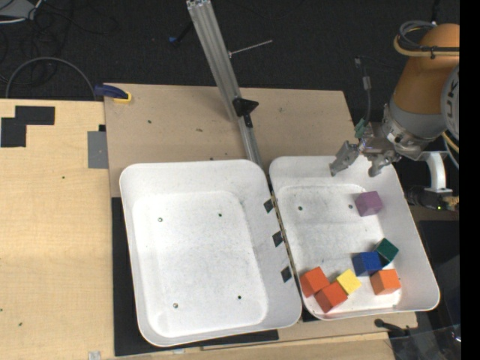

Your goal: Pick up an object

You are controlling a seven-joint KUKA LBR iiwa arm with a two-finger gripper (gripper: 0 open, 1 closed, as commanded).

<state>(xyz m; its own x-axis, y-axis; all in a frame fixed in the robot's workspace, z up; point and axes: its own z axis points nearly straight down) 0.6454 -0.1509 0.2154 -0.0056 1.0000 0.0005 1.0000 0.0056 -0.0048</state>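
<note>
While the gripper (361,158) hangs over the far rim of the right bin (420,295), its two fingers are spread apart with nothing between them. Every candidate object lies in that same bin, on the near side of the gripper, toward the camera.

Closest is the purple block (368,202), just beside the gripper and slightly to its right in the camera view; it sits alone on bare white floor, well apart from the others. Its faces are turned somewhat against the bin's edges, and it looks roughly cubic, so no long axis is evident. It appears matte, pale violet and solid, and should handle as a rigid block.

Further toward the near rim lies a cluster: a green block (388,250), a blue block (367,263) touching it, an orange block (385,281), a yellow block (349,281), and two red-orange blocks (324,289) pressed together at the corner. These crowd one another, leaving little room for fingers.

As a judgement, the purple block is the likeliest target: the move calls for a short travel toward the camera and a descent, with the fingers turned to match its faces.

Beside it, the left bin (142,182) rests on the surface (180,126).
</note>
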